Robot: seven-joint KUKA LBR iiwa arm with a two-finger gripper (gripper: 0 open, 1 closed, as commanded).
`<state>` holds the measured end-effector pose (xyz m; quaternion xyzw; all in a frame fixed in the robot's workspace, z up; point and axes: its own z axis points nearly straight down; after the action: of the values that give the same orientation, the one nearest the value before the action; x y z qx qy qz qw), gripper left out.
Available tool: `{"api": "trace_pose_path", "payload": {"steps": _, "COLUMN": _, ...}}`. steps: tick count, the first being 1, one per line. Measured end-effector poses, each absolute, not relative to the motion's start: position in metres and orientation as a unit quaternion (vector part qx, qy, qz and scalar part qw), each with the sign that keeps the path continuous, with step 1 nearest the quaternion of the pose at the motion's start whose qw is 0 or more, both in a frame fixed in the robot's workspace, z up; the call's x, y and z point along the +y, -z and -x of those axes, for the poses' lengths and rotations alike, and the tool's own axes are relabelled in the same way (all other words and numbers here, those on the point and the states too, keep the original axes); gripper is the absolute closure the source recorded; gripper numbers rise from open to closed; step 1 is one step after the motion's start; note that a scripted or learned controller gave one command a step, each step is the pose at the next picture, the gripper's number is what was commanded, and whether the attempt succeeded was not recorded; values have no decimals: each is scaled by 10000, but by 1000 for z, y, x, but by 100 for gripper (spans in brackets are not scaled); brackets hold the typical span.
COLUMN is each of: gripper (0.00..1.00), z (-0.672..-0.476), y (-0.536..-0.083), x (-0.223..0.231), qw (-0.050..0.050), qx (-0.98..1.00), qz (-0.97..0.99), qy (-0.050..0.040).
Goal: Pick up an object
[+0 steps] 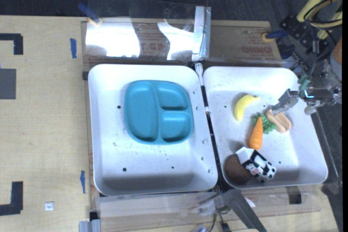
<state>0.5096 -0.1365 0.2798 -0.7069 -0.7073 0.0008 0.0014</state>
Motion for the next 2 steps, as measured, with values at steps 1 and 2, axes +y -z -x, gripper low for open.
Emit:
{"api": "trace_pose_path", "payload": {"steps": 1, "gripper": 0, "z": -527, "y": -137, "x": -112, "qw": 40, "qx": -6442, "qz": 7648, "qy": -30}}
{"api": "trace_pose_path", "payload": {"steps": 2, "gripper": 0, "z": -531, "y": -87, "x": -126, "qw": -4, "qx": -7299, "qz": 6836, "qy": 15}}
